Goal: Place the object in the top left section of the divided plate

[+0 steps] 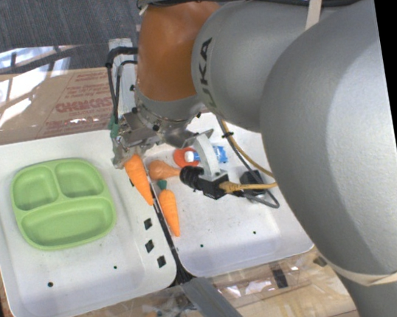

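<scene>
The gripper (128,156) hangs over the seam between the two bins, and a carrot (138,180) sits right below it, its thick end up at the jaws and its tip pointing down the view; whether the jaws actually pinch it I cannot tell. The plate (62,203), a smooth pale-green moulded piece with three wells, lies to the left in the left bin (69,286). A second carrot (169,211) lies just beside the first, in the right bin (235,245).

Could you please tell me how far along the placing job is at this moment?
Nothing looks delivered: the green divided plate in the left bin has bare sections. In hand: the gripper is by the bins' divider, with a carrot hanging just below it; an actual grip isn't clear. Left: carrying it to the top left section.
</scene>
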